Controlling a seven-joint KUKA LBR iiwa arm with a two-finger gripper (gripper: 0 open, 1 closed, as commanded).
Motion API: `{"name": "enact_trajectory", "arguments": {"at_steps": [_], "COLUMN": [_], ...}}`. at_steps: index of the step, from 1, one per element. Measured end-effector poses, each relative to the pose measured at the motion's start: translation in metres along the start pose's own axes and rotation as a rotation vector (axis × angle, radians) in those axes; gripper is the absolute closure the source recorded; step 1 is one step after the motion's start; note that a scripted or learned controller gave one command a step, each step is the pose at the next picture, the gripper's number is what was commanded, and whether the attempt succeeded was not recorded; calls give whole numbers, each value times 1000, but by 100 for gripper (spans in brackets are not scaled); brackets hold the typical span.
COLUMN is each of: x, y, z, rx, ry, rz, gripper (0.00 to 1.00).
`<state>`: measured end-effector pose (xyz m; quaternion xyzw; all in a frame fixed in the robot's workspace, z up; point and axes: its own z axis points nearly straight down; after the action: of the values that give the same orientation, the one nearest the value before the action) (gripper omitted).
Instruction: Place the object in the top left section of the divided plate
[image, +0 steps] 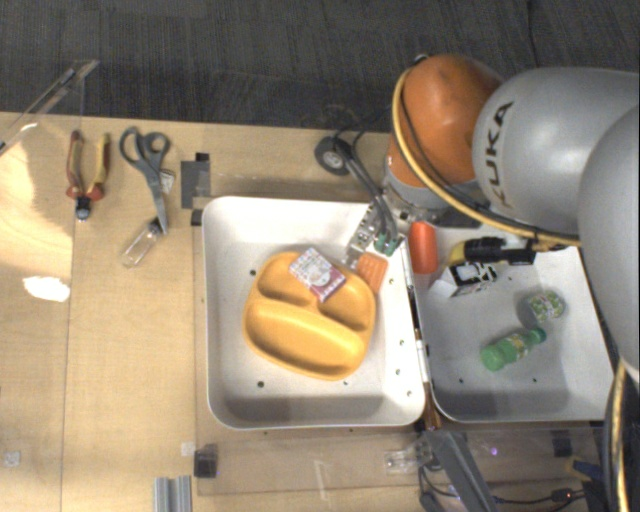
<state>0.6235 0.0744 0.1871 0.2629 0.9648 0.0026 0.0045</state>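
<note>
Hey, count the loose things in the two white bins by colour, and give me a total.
Yellow: 1, divided plate
Orange: 2, block, cylinder
Green: 2, bottle, pale round thing
White and purple: 1, packet
Total: 6

Far left on the wooden bench (120, 380) lie red-handled pliers (85, 170) and grey scissors (150, 170), side by side. In the right white bin (500, 400) a green bottle (512, 347) lies on its side, near a small round jar (545, 305).

tool (366, 248) indistinct, rt bin (450, 392) partly under arm (545, 125)
</note>
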Motion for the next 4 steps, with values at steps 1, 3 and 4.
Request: {"name": "enact_trajectory", "arguments": {"at_steps": [1,3,4], "x": [7,28,2], "y": [21,24,73], "z": [0,1,5], "rx": [0,0,0], "ry": [1,2,2], "rz": [-196,-359,-386], "gripper": [100,0,0]}}
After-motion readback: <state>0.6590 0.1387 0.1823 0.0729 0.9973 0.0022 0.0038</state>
